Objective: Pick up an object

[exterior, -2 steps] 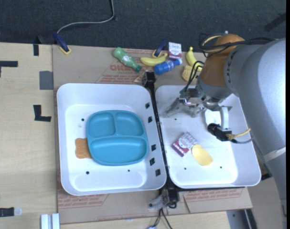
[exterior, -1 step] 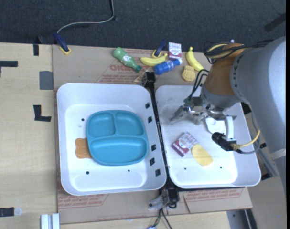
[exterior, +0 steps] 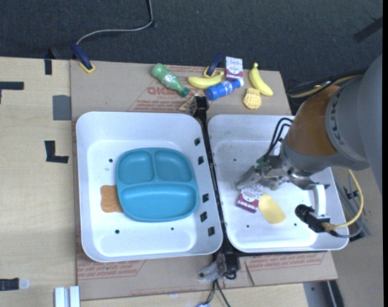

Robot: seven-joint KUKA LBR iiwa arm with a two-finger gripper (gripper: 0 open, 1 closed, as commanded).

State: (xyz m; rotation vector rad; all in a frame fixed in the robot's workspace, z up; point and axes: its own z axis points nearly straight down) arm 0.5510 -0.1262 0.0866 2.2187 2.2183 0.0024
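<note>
Camera view from above the tabletop: nearest us, in the right bin, we see a pale yellow object lying just beside a small red-and-white packet, both on the bin's floor. Directly above them the grey arm's gripper hangs low over the packet, reaching in from the right under the orange band; we cannot tell whether the jaws are open or closed, and nothing is visibly between them. In the left bin a blue divided plate sits at the middle, an orange-brown piece poking out from under its left edge. Farther back, on the cardboard beyond both bins, we find a green bottle, two toy bananas, a blue bottle, a small red-and-white carton and a yellow corn-like piece clustered together.
</note>
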